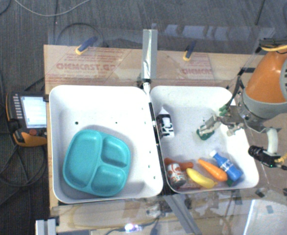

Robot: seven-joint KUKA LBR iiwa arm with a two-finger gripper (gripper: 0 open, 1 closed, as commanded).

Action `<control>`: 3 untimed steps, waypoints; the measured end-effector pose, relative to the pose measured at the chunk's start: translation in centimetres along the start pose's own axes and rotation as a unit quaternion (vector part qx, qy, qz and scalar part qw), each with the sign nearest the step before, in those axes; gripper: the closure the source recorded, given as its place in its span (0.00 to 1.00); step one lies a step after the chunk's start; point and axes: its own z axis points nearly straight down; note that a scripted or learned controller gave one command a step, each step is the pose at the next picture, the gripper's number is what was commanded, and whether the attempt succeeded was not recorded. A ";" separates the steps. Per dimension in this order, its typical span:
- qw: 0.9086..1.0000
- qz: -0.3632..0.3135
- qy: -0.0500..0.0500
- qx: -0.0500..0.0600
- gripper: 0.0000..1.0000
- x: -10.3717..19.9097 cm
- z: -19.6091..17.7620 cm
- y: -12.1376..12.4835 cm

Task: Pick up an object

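My gripper point(208, 129) hangs over the right white bin point(192, 106), reaching in from the right below the orange band of the arm point(266, 84). A small dark green thing point(204, 133) sits right at its tip; whether it is gripped is not clear. A black-and-white bottle point(165, 125) lies by the bin's left wall. Along the front of this bin lie a red can point(176, 175), a yellow banana point(201, 178), an orange carrot point(213, 169) and a blue bottle point(228, 167).
The left white bin point(84, 99) holds a teal divided plate point(97, 162). A metal post point(149, 53) rises behind the ridge between the bins. A handheld pendant point(27, 117) lies left of the bench, and cables run across the floor.
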 end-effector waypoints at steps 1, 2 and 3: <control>1.000 0.011 0.000 -0.005 0.00 -1.2 8.5 -3.2; 1.000 0.011 0.001 -0.006 1.00 -1.2 7.5 -3.1; 1.000 0.011 0.001 -0.006 0.00 -1.2 7.5 -3.1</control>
